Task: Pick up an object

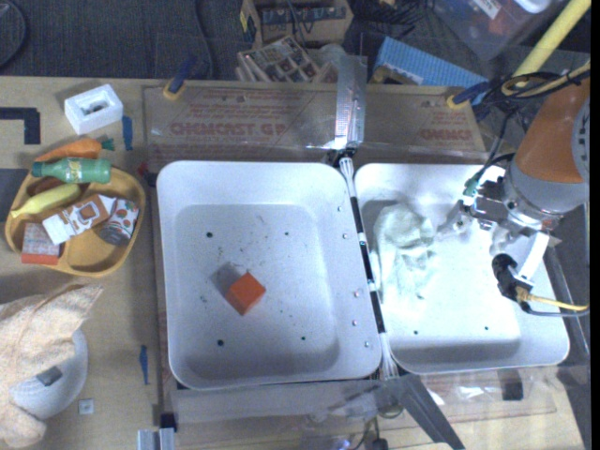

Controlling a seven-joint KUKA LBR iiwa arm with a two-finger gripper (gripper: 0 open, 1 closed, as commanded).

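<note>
An orange cube (247, 292) with a grey face lies in the left bin (187, 195), a little left of its middle. In the right bin (469, 336) a pale, crumpled translucent object (407, 233) rests near the left wall. The gripper (466, 214) hangs over the right bin's upper right part, just right of the pale object. The grey wrist and orange band (553, 148) of the arm rise behind it. I see nothing held by the gripper.
A yellow bowl (94, 259) of toy food stands left of the bins, with a small white box (94, 108) behind it. A beige cloth (37, 336) lies at the lower left. A yellow cable (553, 303) trails over the right bin's right edge.
</note>
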